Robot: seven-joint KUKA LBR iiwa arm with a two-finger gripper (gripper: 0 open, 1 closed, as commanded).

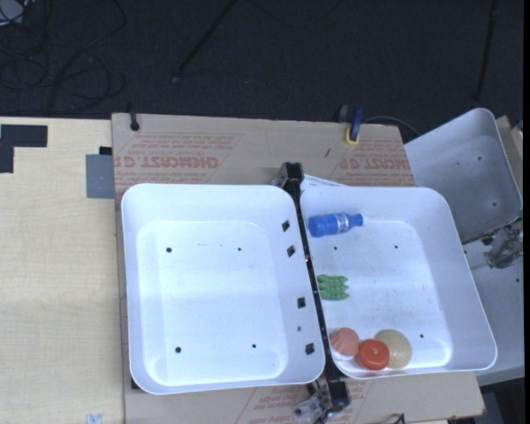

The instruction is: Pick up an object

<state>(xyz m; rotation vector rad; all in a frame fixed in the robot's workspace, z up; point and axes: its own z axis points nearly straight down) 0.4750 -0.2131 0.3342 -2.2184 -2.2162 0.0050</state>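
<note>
- Two white bins sit side by side; the left bin (212,290) is bare, the right bin (424,272) holds everything.
- We would aim for the blue bottle (335,224), lying alone near the far-left corner, approaching from above across its width.
- A green piece (333,287) lies mid-left.
- Three small round items (371,350) cluster, touching, at the near edge: harder to separate.
- We cannot tell the gripper's state.

Bright even overhead light, white bins (214,203) slightly glaring, soft shadows, dark background, mild overall blur

Light wood bench (44,263); cardboard sheet (247,153) on it, bearing two white bins (134,237) side by side.
</note>
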